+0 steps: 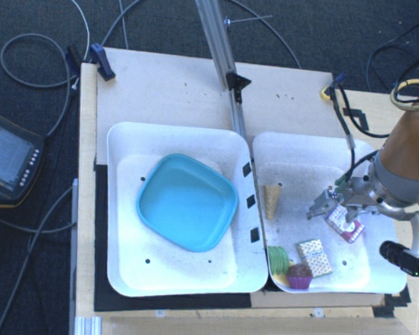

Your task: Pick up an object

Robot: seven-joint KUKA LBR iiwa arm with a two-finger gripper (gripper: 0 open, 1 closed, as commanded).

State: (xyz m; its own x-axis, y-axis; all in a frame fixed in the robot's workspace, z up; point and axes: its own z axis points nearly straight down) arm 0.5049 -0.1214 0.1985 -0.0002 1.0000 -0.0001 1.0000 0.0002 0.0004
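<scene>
- Camera view showed the desk (pixel 165 88) carrying two shallow white bins side by side: the left bin (pixel 117 264) and the right bin (pixel 296 151).
- The left bin held a blue plate (pixel 188 201), lying flat near its middle.
- The right bin held the small candidates for pickup: a cone-shaped piece (pixel 272 200) near the divider, a green item (pixel 279 259) and a purple item (pixel 300 277) at the near rim, a checkered packet (pixel 315 256) just beside them, and a pink-and-white packet (pixel 345 224) further right.
- The arm (pixel 411 156) reached in from the right, with the tool (pixel 330 204) low over the right bin, just beside the pink-and-white packet and seemingly at its upper-left edge.
- Tool state: I could not tell whether it was released or clenched; the tip was small and partly blurred against the bin floor. No object was seen between its tips.
- Judgement on step: the approach or descent onto a target appeared to be in hand, the pink-and-white packet being the likeliest object. No lift was evident.
- Judgement on next move: the tool would need to be centred over the packet rather than its edge, brought to the bin floor, closed firmly, then raised straight up clear of the bin wall.
- Risk noted: a flat packet lying on the floor offers little to grip and may slide away.
</scene>
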